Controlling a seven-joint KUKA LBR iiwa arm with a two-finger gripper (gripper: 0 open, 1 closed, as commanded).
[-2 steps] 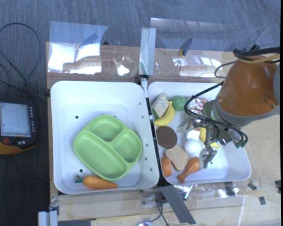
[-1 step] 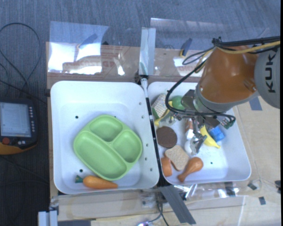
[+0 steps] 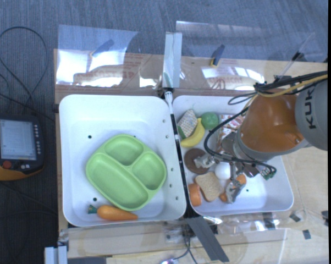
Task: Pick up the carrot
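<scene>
The carrot [image 3: 117, 213], orange with a small green top, lies flat in the left bin [image 3: 77, 120] at its front edge, just below the green divided plate [image 3: 127, 171]. My gripper [image 3: 233, 190] hangs low over the front of the right bin [image 3: 275, 199], under the orange wrist band [image 3: 270, 122]. It sits among toy foods, right of a bread slice [image 3: 210, 186] and far to the right of the carrot. Nothing can be made out in its grasp.
The right bin holds several toy foods: a banana [image 3: 192, 137], a green ball [image 3: 210, 120], a brown disc [image 3: 194, 159], a white egg [image 3: 222, 171] and an orange piece [image 3: 194, 194]. A pendant [image 3: 14, 144] lies to the left of the bench.
</scene>
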